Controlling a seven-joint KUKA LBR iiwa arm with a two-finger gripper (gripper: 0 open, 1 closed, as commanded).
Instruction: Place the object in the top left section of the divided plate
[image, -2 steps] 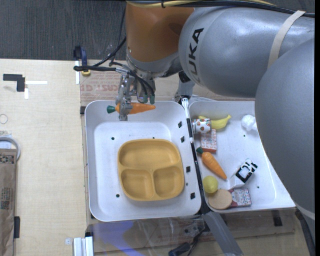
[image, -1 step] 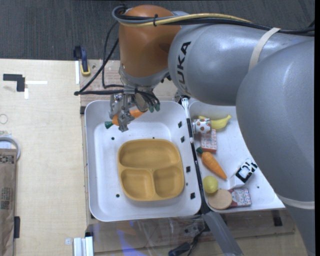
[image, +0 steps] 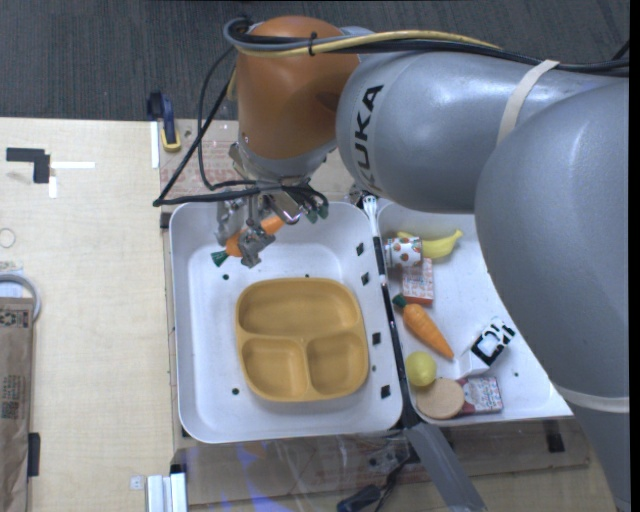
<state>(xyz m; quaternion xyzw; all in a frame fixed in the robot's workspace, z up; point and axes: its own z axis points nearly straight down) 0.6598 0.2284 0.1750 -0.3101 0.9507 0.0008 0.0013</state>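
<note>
A yellow divided plate (image: 302, 337) lies in the left white bin (image: 195, 330), with one wide section at its far side and two smaller ones at its near side. My gripper (image: 252, 232) hangs over the bin's far left corner, just beyond the plate's far left edge. It is shut on a small orange toy carrot (image: 238, 244) whose green top (image: 218, 258) sticks out to the left. The carrot is held above the bin floor, clear of the plate.
The right bin (image: 520, 385) holds a banana (image: 441, 245), a small can (image: 403, 250), a pink box (image: 418, 282), a larger carrot (image: 428, 331), a lemon (image: 421, 369), a tan disc (image: 438, 399) and a black-and-white item (image: 491, 342). The arm covers that bin's far side.
</note>
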